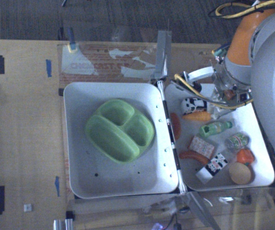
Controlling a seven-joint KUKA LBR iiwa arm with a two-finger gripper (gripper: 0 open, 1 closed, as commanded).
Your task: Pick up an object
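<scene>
On the wooden bench (22, 143), two white bins (80, 176).

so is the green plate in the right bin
No, the green plate lies in the left bin; the right bin holds small toys.
</scene>
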